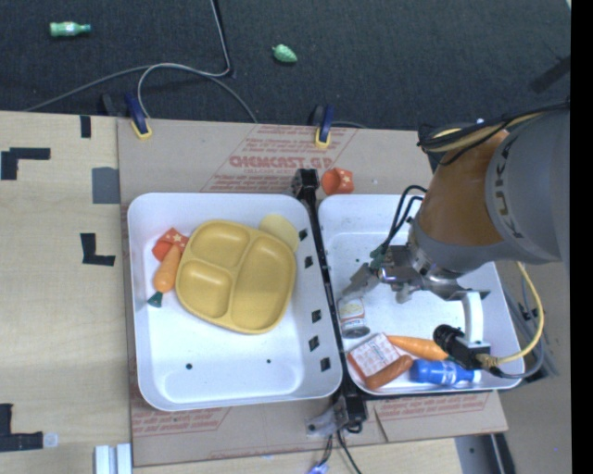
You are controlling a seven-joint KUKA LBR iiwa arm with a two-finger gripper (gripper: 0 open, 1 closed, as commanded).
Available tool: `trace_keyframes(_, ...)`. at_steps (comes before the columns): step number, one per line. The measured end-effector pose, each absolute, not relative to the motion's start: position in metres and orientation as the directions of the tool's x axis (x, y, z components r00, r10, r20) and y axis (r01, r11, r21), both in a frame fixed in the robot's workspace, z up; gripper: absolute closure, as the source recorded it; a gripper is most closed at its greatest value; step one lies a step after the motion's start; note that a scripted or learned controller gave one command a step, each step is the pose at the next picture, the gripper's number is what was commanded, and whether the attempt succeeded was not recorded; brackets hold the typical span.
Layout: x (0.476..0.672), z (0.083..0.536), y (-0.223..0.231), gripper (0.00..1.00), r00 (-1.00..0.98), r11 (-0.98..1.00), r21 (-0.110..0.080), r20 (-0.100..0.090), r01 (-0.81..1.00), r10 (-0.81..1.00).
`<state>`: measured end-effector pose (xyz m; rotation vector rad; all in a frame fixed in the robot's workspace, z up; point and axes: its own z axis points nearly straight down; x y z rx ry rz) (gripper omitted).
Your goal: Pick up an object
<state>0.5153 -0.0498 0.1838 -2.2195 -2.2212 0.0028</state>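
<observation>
Cardboard-topped bench (278,153), two white bins side by side, dark carpet behind with a green bottle (69,29) and a green scrap (285,54) lying on it.

No target named, so any object counts. Nearest candidates sit in the right bin (357,222): small can (353,316) by the divider, red-white packet (372,353), sausage (389,372), carrot (419,347), blue bottle (443,374), all bunched along the near edge. Packet overlaps the sausage; carrot lies between packet and a black fitting on the arm.

Gripper (382,275) hangs low over the right bin's middle, fingers look parted, one prong angled toward the can, nothing between them. Probably mid-descent for the can or the bare floor beside it; can't say which.

Arm (482,199) comes in from the right, covers much of the bin's far right side. Cables loop round the wrist, yellow one trails to the near right corner.

Left bin (222,389): yellow tray (236,275) upside-looking, tilted, takes up the middle. Second carrot (166,271) and a red piece (168,244) wedged at its left edge, pale round thing (278,228) at its far right edge. Well apart from the gripper.

Orange-red toy (337,180) sits outside on the cardboard, just past the bins' far rim. Clamps pin the cardboard's far edge.
</observation>
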Motion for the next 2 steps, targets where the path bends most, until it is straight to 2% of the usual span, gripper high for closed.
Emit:
trace_keyframes(1, 0.586, 0.106, -0.108, 0.0, 0.0, 0.0, -0.005, -0.001, 1.0, 1.0)
trace_keyframes(2, 0.597, 0.185, -0.034, 0.0, -0.002, 0.002, 0.001, 0.001, 1.0, 1.0)
